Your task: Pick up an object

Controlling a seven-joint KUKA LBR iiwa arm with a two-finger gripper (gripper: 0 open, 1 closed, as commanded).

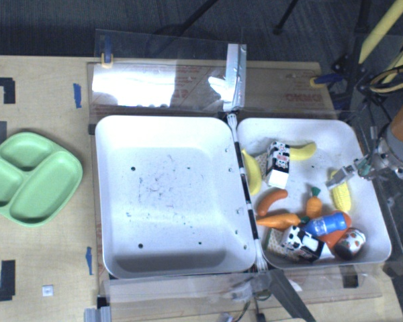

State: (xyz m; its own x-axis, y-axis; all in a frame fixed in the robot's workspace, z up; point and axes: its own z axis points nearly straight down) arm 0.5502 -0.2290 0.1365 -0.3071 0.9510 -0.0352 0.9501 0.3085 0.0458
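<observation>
The grey two-finger gripper (354, 171) hovers at the right white plastic bin's (326, 130) edge; its opening I cannot tell. It would do best to descend squarely over 1 isolated item, the small yellow corn cob (340, 196).

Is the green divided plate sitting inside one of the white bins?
No. The green divided plate lies on the bench, left of and outside the left bin.
</observation>
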